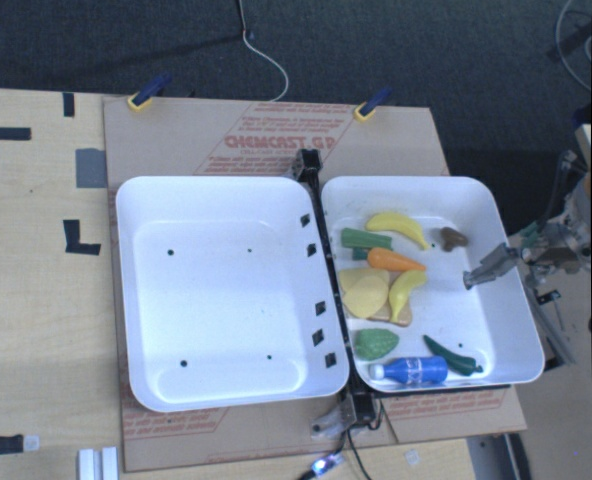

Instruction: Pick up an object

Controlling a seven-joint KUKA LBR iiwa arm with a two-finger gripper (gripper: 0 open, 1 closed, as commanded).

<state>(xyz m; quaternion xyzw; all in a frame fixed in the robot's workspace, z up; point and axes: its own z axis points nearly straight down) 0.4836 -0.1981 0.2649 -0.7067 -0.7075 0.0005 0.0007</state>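
White right bin [496,218] rim: fingers [473,277] there, their grip state unclear.

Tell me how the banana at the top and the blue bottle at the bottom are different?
The banana is yellow and curved; the blue bottle is straight with a white cap. The banana lies near the right bin's far side, the blue bottle along its near wall. Both lie flat in the same bin.

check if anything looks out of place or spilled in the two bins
Nothing stands out. The toy foods, including the banana, carrot and blue bottle, all lie inside the right bin. The tool hovers at that bin's right rim.
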